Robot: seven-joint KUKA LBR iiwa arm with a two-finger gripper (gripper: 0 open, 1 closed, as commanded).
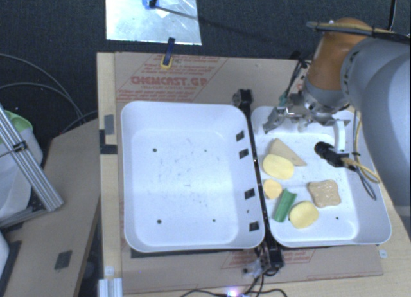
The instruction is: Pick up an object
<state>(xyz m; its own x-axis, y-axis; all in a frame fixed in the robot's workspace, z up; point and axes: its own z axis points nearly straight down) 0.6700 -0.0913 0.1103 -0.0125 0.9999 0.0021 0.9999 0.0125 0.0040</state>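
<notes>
From above the bench, the grey arm [379, 77] comes in from the right, its orange band [334, 51] sitting over the far end of the right bin [369, 225]. The gripper [282, 117] hangs low near that bin's far left corner, just above the white floor; I cannot tell how it is set, and nothing shows in its grasp. A black fitting [327, 153] juts from the wrist over the bin.

The things to pick all lie in the right bin, toward its left side. A pale yellow wedge [287, 152] lies just in front of the gripper, touching a yellow oval piece [278, 166]. Below that sits a small orange-yellow round piece [273, 189], then a green stick [284, 204] lying aslant beside a yellow lump [304, 214]. A tan, bread-like slice [323, 193] lies to their right.

The left bin [138, 122] stands alongside, the two rims meeting at a black divider [252, 161].
</notes>
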